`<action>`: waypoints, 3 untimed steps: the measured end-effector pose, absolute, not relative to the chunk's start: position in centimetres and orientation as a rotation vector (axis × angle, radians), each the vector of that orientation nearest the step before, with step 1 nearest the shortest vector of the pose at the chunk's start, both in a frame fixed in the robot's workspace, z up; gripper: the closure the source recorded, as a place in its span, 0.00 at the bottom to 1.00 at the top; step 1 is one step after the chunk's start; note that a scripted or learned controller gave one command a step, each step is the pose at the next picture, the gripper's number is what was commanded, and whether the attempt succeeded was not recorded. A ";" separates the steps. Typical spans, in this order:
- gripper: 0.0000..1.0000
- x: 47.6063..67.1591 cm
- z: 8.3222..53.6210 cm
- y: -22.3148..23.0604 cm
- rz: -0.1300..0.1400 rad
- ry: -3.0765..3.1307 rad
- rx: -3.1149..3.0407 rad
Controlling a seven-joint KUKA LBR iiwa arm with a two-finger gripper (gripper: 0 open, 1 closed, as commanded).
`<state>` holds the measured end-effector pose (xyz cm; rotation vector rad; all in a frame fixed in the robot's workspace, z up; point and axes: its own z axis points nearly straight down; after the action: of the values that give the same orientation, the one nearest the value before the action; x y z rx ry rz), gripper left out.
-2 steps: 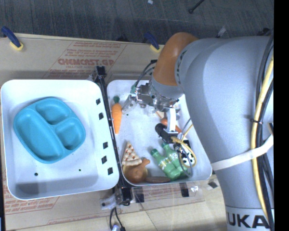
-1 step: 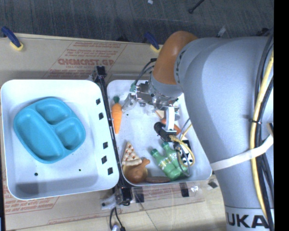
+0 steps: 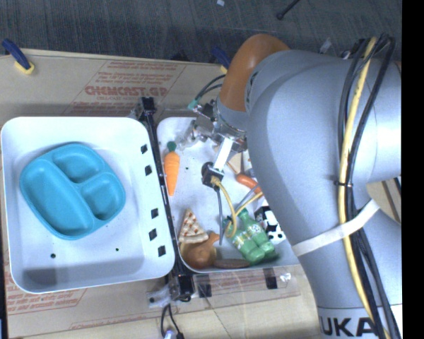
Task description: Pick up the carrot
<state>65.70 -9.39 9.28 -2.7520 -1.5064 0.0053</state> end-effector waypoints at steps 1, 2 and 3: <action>0.00 62.8 9.1 -9.8 0.019 -1.383 -2.814; 0.00 65.3 9.3 -9.0 0.009 -1.224 -2.890; 0.00 62.4 9.1 -9.7 0.021 -0.921 -2.995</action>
<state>62.35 -9.72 9.07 -2.9952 -0.9214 0.0211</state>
